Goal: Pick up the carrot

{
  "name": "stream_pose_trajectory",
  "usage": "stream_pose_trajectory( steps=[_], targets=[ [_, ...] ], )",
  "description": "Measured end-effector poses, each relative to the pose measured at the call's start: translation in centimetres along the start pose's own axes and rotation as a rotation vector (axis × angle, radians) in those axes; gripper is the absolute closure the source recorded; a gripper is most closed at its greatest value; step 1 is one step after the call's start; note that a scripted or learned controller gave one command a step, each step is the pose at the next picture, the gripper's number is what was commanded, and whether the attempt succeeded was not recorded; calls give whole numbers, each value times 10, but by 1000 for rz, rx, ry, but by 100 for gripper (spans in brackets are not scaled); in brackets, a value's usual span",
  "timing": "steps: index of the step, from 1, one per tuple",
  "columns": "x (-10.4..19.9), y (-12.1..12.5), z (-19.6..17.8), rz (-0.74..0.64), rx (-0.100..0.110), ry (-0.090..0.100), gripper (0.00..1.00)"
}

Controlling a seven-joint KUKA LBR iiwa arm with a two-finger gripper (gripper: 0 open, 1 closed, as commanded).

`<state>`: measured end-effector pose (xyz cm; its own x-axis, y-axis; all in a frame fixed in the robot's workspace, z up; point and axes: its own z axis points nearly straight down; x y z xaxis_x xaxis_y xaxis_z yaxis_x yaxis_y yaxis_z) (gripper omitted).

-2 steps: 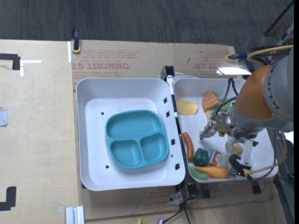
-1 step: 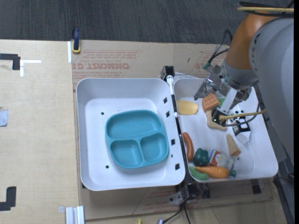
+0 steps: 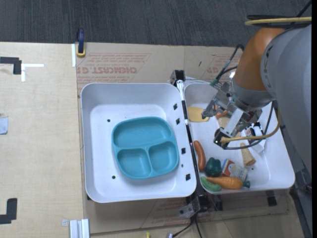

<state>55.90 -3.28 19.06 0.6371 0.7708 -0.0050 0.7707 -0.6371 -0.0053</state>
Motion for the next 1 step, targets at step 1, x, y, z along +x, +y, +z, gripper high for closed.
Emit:
stream_pose_trajectory(
  steps=[1],
  targets=[
    [-30, 27, 1, 190, -2, 0, 0]
  ],
)
